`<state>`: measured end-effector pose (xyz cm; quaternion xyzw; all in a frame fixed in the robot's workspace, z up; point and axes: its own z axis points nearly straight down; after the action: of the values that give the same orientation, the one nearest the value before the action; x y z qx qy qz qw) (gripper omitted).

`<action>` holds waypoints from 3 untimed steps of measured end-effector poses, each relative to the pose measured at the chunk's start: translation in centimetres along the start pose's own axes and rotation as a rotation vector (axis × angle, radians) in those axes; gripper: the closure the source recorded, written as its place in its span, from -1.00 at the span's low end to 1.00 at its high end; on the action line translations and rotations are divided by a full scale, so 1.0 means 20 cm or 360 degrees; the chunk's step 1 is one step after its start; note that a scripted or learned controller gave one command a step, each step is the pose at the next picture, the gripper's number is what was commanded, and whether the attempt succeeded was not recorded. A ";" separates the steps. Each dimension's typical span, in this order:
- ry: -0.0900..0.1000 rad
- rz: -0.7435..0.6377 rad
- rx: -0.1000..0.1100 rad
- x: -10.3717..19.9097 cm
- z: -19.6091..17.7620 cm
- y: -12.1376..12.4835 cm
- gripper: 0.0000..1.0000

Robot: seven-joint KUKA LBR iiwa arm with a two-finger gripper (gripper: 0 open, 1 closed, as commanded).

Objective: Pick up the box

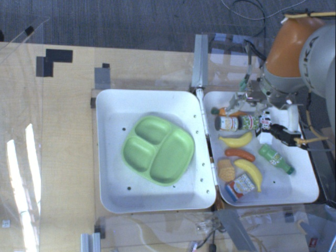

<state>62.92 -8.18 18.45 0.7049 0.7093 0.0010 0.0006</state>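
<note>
White plastic bins sit side by side on the pale wooden bench (63,156), seen from the single overhead camera. The left bin (110,193) holds one green three-compartment plastic plate (158,150), lying near its middle.

The right bin (310,188) holds the remaining items. A small printed cardboard box (240,186), red and white with blue at one end, lies tilted near the front edge, touching the lower of two yellow bananas (251,173); its print is too small to read. A tan waffle-textured block (226,169) lies just beside the box, toward the rear. A red sausage-shaped piece (240,154) lies between that banana and the upper banana (235,139). A jar-like bottle with a white, green and orange label (238,123) lies on its side near the rear; its lettering is illegible. A green plastic bottle (276,159) lies toward the right.

The grey arm's gripper (252,100) hangs over the rear of the right bin, above the labelled bottle and well apart from the box. Whether its jaws are wide or narrow cannot be told.
</note>
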 end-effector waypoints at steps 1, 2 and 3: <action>0.0000 0.0000 0.0000 0.00 0.00 0.00 -1.00; -0.0006 -0.0077 -0.0041 -0.11 0.28 -0.01 -1.00; -0.0007 -0.0031 -0.0064 -0.10 0.32 -0.02 -1.00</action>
<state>62.49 -10.10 11.97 0.6979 0.7159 0.0137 0.0165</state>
